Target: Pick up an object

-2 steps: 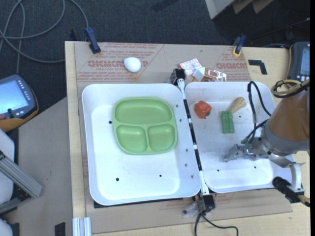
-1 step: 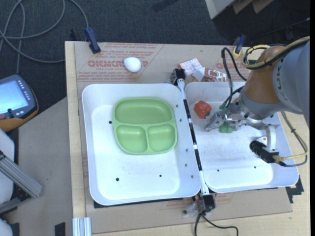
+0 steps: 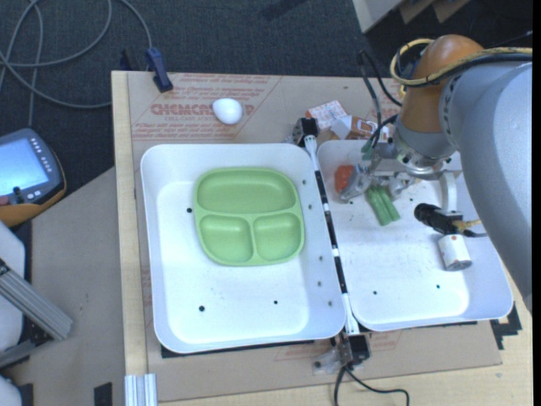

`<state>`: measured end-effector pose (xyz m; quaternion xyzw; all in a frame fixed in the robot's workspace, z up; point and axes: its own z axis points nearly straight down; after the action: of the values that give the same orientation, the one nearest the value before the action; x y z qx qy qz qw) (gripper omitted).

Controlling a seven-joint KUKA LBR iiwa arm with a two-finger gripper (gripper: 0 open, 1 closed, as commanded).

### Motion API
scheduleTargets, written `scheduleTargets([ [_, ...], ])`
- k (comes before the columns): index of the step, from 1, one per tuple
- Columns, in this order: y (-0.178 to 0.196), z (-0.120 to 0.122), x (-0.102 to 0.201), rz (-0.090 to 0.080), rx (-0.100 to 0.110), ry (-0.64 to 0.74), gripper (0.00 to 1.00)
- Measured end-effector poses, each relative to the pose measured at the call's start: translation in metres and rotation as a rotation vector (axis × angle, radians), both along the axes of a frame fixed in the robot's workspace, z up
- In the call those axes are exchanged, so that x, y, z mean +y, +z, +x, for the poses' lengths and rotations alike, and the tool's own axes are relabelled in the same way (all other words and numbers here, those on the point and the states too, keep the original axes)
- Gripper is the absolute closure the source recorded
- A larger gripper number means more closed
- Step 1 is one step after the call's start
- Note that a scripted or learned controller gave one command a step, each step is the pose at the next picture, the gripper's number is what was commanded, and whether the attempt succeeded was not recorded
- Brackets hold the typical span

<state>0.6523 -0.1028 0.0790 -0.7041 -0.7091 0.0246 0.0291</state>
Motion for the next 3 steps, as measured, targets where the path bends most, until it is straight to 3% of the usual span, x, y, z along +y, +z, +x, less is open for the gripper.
scheduleTargets([
  [1, 0.006, -0.027, -0.027, -0.006, -0.074, -0.007, 0.0],
  [2, 0.005, -0.008, 0.007, -0.005, -0.073, -0.006, 0.0],
  [3, 0.006, 0.015, -0.008, -0.008, -0.078, -0.006, 0.0],
])
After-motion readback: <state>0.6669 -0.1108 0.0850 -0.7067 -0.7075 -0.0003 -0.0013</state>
